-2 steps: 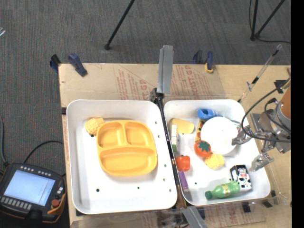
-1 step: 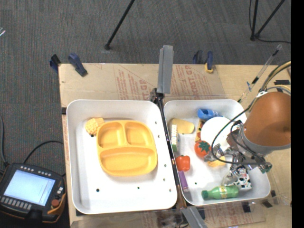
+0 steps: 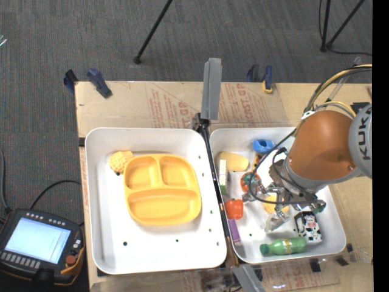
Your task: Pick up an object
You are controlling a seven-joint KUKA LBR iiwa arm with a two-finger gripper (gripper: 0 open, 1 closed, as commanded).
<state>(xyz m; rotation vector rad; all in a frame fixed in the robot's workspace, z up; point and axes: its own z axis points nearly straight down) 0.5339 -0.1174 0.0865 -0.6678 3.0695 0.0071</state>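
- Tool (image 3: 281,219) hangs low in the right bin (image 3: 336,227), among the clutter; whether it is apart or together I cannot tell.
- Green bottle (image 3: 284,246) lies just below it, near the front wall.
- Orange cup (image 3: 234,208) sits to its left.
- Yellow divided tray (image 3: 162,187) rests in the left bin (image 3: 103,224), a small yellow toy (image 3: 119,160) at its corner.
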